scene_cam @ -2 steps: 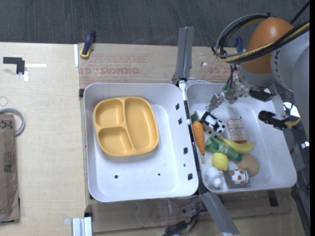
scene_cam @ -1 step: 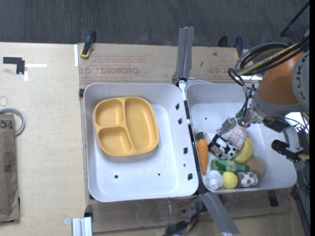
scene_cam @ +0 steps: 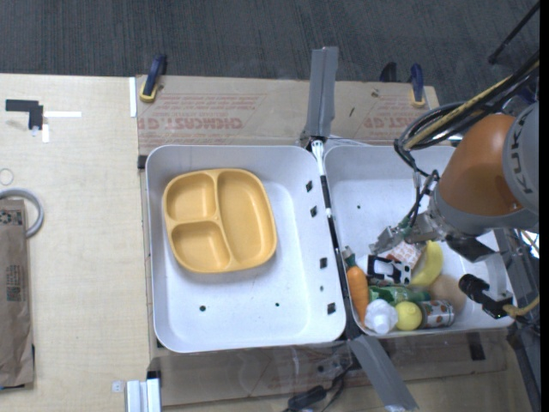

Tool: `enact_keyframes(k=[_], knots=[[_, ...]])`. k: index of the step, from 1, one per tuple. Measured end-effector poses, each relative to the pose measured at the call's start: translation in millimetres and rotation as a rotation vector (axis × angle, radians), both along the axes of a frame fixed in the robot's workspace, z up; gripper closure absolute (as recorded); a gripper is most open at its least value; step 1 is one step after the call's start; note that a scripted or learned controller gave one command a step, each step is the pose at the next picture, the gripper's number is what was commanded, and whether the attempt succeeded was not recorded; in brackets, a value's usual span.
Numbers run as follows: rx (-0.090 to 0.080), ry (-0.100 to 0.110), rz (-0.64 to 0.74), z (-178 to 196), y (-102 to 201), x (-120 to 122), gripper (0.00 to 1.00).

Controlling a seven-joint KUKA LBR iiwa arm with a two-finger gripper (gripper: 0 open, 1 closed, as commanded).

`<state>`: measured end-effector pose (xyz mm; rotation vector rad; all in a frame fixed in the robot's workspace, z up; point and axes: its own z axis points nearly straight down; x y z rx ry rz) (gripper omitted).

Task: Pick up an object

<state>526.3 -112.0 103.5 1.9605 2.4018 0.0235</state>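
Reaching into the right bin (scene_cam: 360,174), the arm sets its gripper (scene_cam: 403,249) over a pile: banana (scene_cam: 429,264), carrot (scene_cam: 358,288), lemon (scene_cam: 409,315). Gripper state cannot be told. Step: approach. Next move: descend squarely onto one object.

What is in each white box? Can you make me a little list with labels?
left bin: a yellow divided plate, three compartments
right bin: a pile of small things at the near end
pile: carrot, banana, yellow ball, can, white round thing
arm: reaches in from the right, over the pile
tool: low among the pile; grip cannot be told
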Motion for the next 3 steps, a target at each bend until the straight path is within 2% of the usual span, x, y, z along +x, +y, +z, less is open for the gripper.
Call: enact_keyframes(k=[1,2,3], knots=[[0.006,0.021,0.005,-4.4,-72.5,0.8,0.0],[0.003,0.025,0.269,-4.5,-109.0,-27.8,0.0],[0.016,0.043,0.129,-14.0,-103.3,65.7,0.0]])
